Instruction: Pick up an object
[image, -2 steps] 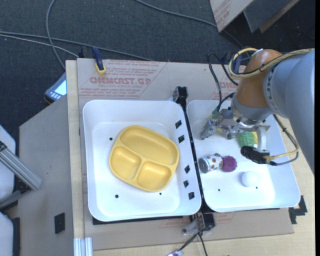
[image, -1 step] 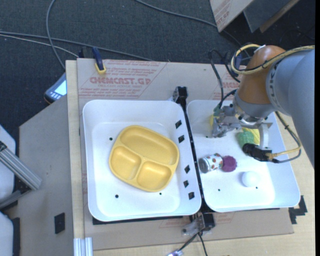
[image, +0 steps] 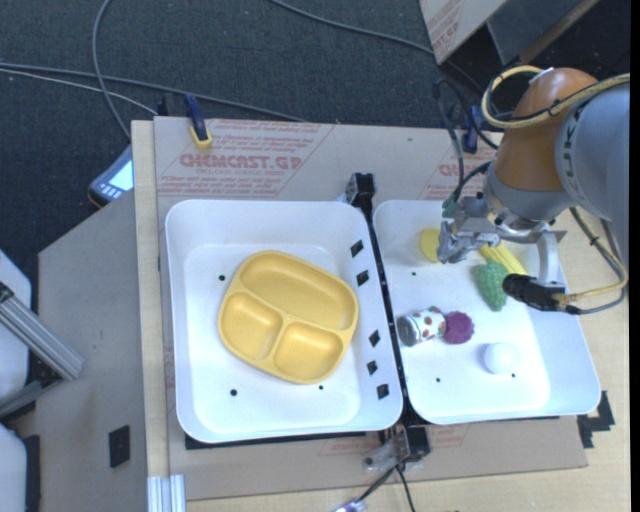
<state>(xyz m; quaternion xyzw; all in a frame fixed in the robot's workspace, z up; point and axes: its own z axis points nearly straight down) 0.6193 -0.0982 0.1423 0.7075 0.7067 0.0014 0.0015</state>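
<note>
Yellow obj (image: 430, 243) in right bin (image: 560, 390), top-left part, just beside claw (image: 455, 247) w/ arm (image: 560, 130) above it; claw open or shut: can't tell. Nearby: green toy (image: 492, 284), purple ball (image: 458, 327), small can (image: 423, 326), white ball (image: 498, 356). Left bin (image: 190, 300): yellow divided tray (image: 287, 316)

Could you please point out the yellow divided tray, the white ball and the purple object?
yellow divided tray (image: 288, 315): camera view, centre ridge.
white ball (image: 498, 356): camera view, top.
purple object (image: 458, 327): camera view, middle.
</note>
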